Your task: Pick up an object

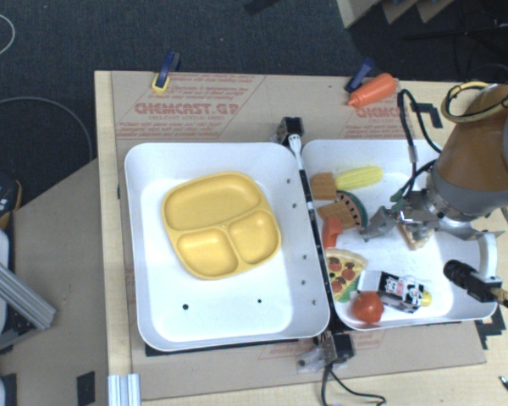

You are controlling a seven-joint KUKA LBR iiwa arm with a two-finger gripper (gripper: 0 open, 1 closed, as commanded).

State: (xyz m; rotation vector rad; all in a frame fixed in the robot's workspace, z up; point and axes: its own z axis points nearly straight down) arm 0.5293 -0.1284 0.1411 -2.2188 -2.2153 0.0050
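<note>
A slanted overhead look at a wooden bench (pixel 237 100) bearing two shallow white plastic bins side by side; the account runs from the bottom of the frame upward.

Lowest, near the bottom edge of the right-hand white bin (pixel 457 311), sits a round red toy tomato (pixel 368 308); just right of it lies a small black-and-white toy car (pixel 403 291); just above and left of the tomato, close to it, lies a toy pizza slice (pixel 345 271) with red and green toppings.

The left-hand white bin (pixel 152 294) fills the centre left of the frame; a yellow plastic plate with three compartments (pixel 221 224) rests in its upper middle.

Higher in the right bin, an orange-red piece (pixel 331 229) lies against the left wall; beside it is a toy watermelon slice (pixel 353 210) with a green rind; above these, a brown square block (pixel 323 186) and a yellow toy corn cob (pixel 359 177).

The grey arm with its orange band (pixel 478 155) enters from the right edge; its metal gripper (pixel 389 220) hangs over the middle of the right bin, just right of the watermelon slice; whether its fingers are apart or together cannot be told, and nothing is seen between them.

Farthest, at the bench's top edge, a blue-and-yellow clamp (pixel 163 72) sits upper left and an orange-handled clamp (pixel 371 88) upper right.
</note>
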